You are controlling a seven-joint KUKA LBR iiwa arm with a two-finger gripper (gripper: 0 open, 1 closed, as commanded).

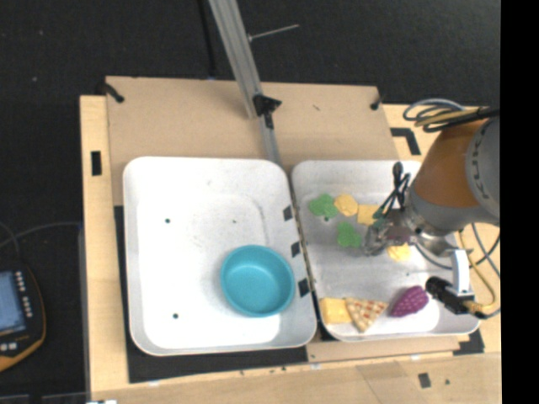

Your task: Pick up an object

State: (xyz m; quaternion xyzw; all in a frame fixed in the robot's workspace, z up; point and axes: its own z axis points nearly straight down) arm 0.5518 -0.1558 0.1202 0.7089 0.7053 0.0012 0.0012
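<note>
My gripper (378, 241) reaches down into the right bin (337, 175) from the right, below the orange band of the arm. It sits just right of a green piece (349, 236) and left of a yellow piece (399, 252). Further back lie another green piece (322, 205) and two yellow pieces (346, 204), (367, 214). Along the bin's front edge are a yellow block (333, 311), a pizza slice (365, 313) and purple grapes (408, 301).
The left bin (168, 192) holds a blue bowl (255, 279) near its front right corner. A grey metal pole (240, 53) slants up from between the bins. Cables and a black connector (446, 295) hang at the right bin's right side.
</note>
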